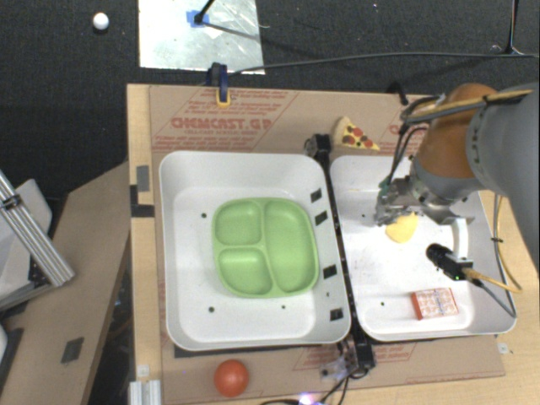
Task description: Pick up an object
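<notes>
Hovering right over the yellow object (402, 228) in the right bin (363, 251), the gripper (391, 209) is low; I cannot tell whether it grips.
Rounded and smooth-looking, that piece could squirt sideways, leaving the red packet (434, 303) nearer as fallback.

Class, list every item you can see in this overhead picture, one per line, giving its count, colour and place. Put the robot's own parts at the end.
Bins: two, white, side by side on the bench.
Divided tray: one, light green, in the left bin.
Yellow object: one, in the right bin, beneath the pincer.
Small box: one, red and white, right bin's near corner.
Pizza-slice toy: one, yellow and red, on the cardboard behind the bins.
Ball: one, red-orange, in front of the left bin.
Small ball: one, white, far left corner.
Arm: one, grey and orange, over the right bin.
Pincer: one, above the yellow object.
</notes>
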Controlling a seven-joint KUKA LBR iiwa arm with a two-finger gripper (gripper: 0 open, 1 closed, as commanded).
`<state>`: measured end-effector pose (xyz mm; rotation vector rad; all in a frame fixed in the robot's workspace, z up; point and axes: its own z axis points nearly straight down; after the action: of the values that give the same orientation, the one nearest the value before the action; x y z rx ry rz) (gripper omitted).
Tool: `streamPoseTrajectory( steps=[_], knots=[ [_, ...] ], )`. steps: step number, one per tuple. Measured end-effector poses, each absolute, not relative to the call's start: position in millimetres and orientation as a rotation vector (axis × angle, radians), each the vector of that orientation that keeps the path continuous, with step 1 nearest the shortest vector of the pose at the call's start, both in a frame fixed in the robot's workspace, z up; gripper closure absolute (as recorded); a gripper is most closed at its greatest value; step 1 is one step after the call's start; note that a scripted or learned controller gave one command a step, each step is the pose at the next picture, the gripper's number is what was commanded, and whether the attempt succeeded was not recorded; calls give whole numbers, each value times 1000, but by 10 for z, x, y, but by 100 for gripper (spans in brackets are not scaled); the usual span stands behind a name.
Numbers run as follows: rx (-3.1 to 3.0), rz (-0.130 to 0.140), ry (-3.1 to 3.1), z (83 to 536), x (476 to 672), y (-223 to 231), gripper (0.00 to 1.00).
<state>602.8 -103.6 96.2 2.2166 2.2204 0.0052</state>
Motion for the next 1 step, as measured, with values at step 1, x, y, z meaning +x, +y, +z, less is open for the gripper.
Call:
streamPoseTrajectory(
  steps=[1],
  knots=[
    [2213, 6, 2223, 1407, 6085, -1017, 100]
  ],
)
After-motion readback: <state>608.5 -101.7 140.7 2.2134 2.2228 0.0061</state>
